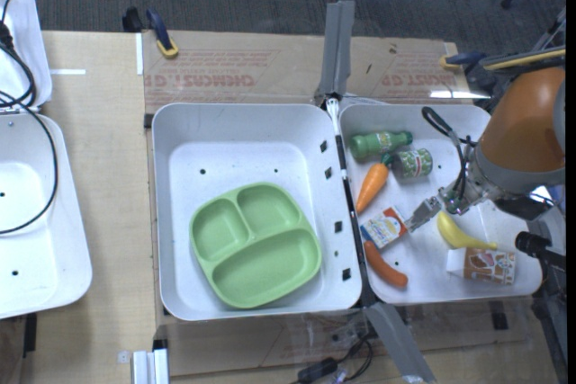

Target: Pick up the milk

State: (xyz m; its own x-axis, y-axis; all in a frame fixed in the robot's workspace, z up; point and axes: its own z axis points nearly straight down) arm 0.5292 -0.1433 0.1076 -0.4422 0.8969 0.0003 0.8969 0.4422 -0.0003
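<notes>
The milk is a small white carton with blue and red print. It lies tilted near the left wall of the right bin, between two carrots. My gripper hangs low over the right bin, just right of the carton, and its grey tip points down-left toward the carton's right edge. From this angle I cannot make out any contact with the carton. The grey arm with its orange band reaches in from the right.
The right bin also holds a green bottle, a green can, a carrot, a second carrot, a banana and a white box with red-brown print. A green divided plate lies in the left bin.
</notes>
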